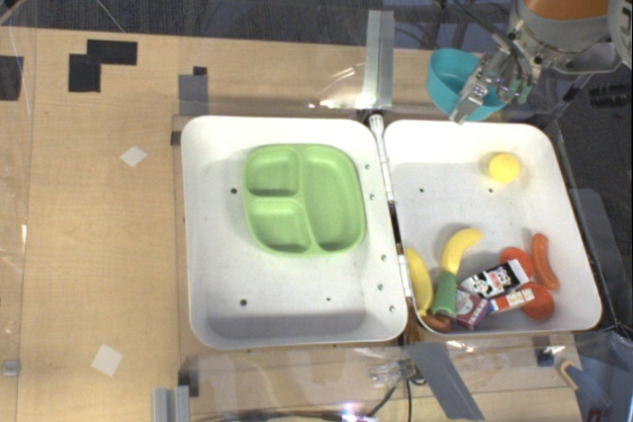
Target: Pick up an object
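Nearest the camera, the right bin (564, 212) holds a heap in its near corner: two bananas (457, 248), a red sausage (543, 262), a small carton (492, 284) and a green-topped bottle (444, 295). One yellow ball (503, 168) lies apart, farther back. The left bin (208, 212) holds one green divided plate (301, 199). Beyond the bins, the gripper (492, 94) pinches one teal cup (452, 80) by its rim.

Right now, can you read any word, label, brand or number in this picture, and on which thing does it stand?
No text can be read.
Small white and black carton in the right white bin: it bears dark print, too small and blurred to read.
Green three-compartment plastic tray: no marking is visible.
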Tool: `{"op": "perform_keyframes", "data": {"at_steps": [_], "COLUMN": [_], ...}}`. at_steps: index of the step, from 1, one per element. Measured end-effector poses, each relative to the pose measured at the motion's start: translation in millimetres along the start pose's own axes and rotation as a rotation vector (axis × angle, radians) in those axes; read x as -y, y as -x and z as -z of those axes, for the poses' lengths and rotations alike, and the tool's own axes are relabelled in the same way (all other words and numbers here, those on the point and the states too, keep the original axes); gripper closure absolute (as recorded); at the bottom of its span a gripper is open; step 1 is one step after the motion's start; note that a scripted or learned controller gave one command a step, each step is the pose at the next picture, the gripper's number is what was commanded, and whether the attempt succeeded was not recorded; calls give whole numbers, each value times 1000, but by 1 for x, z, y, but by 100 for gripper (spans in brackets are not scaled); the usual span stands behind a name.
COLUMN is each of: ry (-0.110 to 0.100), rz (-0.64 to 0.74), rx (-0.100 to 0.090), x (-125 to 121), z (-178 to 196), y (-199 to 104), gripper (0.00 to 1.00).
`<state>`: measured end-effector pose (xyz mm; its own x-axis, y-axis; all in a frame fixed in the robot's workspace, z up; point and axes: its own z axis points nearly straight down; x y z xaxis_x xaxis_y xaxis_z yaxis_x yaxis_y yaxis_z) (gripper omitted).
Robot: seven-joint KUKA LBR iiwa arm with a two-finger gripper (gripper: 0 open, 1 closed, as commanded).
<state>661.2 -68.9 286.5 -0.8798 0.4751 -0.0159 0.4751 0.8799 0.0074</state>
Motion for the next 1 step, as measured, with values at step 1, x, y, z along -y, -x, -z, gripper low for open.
{"op": "perform_keyframes", "data": {"at_steps": [1], "ry": [-9], "rz": [-328], "rx": [-15], "x": [-28], "z": [-62], "y": [-64], "gripper": [100]}}
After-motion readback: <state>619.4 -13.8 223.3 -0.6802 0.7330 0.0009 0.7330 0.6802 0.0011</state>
